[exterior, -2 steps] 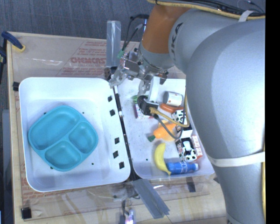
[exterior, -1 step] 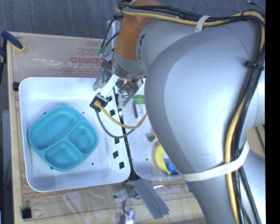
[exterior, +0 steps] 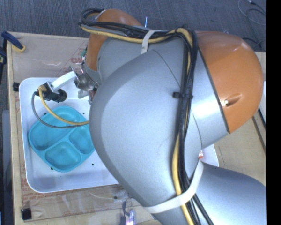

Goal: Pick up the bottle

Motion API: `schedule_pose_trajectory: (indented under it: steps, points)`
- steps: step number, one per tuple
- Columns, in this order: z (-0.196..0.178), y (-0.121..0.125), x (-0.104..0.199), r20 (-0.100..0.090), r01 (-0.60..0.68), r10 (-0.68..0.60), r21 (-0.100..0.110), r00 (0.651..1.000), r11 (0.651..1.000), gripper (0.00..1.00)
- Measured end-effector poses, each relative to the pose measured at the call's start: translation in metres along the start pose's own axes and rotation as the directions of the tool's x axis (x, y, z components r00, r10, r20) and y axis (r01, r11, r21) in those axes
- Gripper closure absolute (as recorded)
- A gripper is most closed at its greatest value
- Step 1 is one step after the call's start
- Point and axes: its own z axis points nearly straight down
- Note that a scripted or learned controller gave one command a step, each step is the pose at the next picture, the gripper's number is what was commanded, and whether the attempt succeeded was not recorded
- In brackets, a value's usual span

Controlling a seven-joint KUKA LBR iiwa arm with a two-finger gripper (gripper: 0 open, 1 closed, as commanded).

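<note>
Looming across most of the bench, our grey arm point(exterior: 150, 125) leaves little open room; we see the left white bin point(exterior: 25, 125) on the wooden bench point(exterior: 42, 50). A blue divided tray point(exterior: 61, 137) lies inside. We cannot tell the gripper's point(exterior: 84, 81) state, nor find the bottle.

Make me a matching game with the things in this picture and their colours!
Things:
1. divided plastic plate with three sections
2. shallow plastic bin
3. big rounded arm joint cap
4. thin looping cable over the plate

Colours:
A. orange
B. yellow
C. turquoise blue
D. white

Pairs: 1-C, 2-D, 3-A, 4-B
</note>
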Motion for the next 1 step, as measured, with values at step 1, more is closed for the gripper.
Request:
schedule_pose_trajectory:
  steps: [1]
  points:
    - [0.0771,-0.0607,0.0271,-0.006,-0.065,0.065,0.003,0.998,0.998,0.0]
